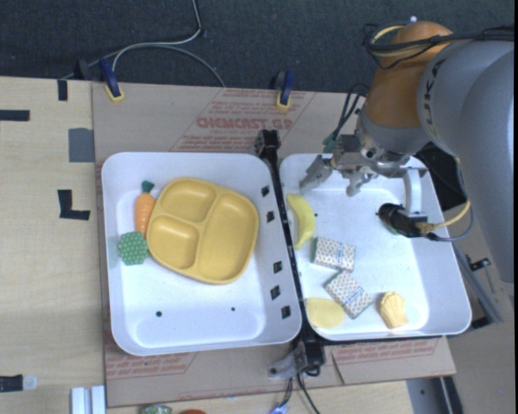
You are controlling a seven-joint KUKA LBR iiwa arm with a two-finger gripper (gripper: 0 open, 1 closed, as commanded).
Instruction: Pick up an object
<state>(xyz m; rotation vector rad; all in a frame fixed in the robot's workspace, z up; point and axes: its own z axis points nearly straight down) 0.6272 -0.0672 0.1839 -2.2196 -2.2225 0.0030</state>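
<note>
A pale wooden surface (34, 231) lay under brown cardboard (233, 119); dark carpet (112, 15) stretched beyond, crossed by a cable (192, 7).

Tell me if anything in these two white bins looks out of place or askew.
Mostly tidy. The yellow divided plastic plate sits tilted in the left bin, crowding the orange toy carrot against the wall. In the right bin, the yellow toy banana is pressed against the divider. Nothing looks spilled or damaged.

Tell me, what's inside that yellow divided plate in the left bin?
Nothing sits in the yellow plate; its three sections look bare. A toy carrot lies beside it. Whatever is under the plate is covered.
</note>
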